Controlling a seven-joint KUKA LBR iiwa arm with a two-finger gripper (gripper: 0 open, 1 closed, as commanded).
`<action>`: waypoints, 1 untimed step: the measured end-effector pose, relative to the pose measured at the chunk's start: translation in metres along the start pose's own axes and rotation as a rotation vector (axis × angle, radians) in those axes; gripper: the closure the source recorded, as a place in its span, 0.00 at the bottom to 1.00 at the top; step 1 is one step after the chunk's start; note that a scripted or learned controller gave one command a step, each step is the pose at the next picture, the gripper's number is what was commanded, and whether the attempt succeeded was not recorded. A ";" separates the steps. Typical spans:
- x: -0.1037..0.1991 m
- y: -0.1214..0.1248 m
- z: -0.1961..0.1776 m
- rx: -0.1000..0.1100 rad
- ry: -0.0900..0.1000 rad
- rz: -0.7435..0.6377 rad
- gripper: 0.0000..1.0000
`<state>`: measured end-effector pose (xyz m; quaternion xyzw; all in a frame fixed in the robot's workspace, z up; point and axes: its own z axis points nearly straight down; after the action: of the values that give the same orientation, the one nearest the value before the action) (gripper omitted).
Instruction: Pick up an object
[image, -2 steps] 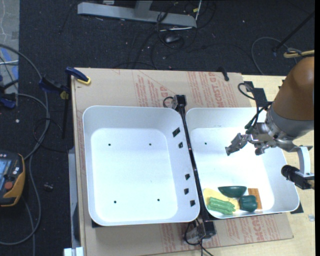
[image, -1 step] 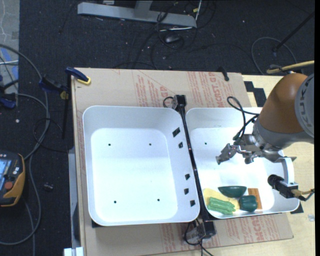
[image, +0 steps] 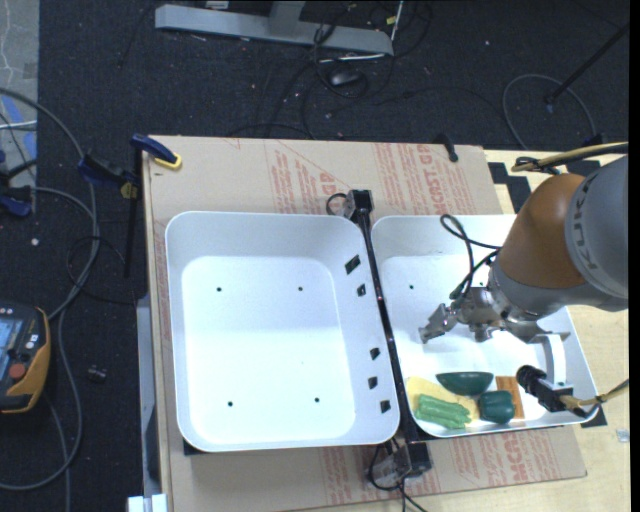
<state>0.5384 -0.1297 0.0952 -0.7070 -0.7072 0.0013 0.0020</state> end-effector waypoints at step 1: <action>0.000 0.001 -0.013 -0.005 -0.001 0.000 1.00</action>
<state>0.5397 -0.1299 0.1079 -0.7072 -0.7070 -0.0001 0.0002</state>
